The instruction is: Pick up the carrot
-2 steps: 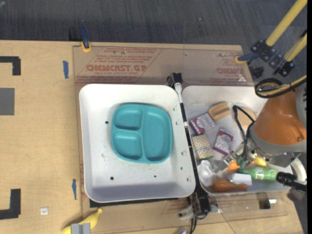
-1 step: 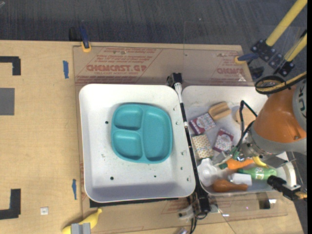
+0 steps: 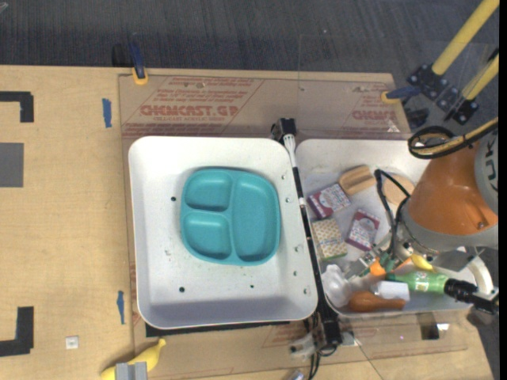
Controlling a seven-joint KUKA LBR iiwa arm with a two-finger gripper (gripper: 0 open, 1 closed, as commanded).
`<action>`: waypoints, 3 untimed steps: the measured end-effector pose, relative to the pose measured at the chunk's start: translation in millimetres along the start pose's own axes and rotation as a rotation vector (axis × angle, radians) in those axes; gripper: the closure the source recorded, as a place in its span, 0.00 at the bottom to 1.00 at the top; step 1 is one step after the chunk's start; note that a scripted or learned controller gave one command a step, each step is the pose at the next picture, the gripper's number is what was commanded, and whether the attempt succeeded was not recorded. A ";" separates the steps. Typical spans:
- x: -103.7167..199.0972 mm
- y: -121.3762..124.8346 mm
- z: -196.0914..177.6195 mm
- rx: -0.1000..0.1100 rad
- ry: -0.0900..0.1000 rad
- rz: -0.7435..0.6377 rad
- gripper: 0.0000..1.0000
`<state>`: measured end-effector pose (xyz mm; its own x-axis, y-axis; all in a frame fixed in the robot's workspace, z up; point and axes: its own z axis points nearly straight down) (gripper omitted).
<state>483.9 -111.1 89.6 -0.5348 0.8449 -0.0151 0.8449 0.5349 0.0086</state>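
The carrot (image 3: 366,300) lies at the right bin's (image 3: 317,161) near edge, beside one green bottle (image 3: 417,283). The hand (image 3: 386,261) hangs just above; its grip I cannot tell. Farther back lie three small packets (image 3: 329,199). The left bin (image 3: 150,228) holds one teal tray (image 3: 232,216).

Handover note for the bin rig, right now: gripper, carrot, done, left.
Gripper: low in the right bin over the clutter; open or shut can't be read.
Carrot: lying near the right bin's front edge, beside a green bottle and small packets; nothing shows it gripped.
Left bin: holds a teal divided plate.
Done: arm is down at the pile.
Left: grasp and lift the carrot.
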 end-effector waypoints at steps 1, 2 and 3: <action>3.5 4.3 0.0 -0.008 0.000 0.153 0.00; -0.6 1.6 0.0 0.001 -0.001 -0.121 0.00; -4.6 6.6 -12.8 -0.014 -0.019 -0.119 1.00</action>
<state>491.8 -111.3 102.5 -0.6308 0.7751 -0.0357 0.7751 0.6316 0.0194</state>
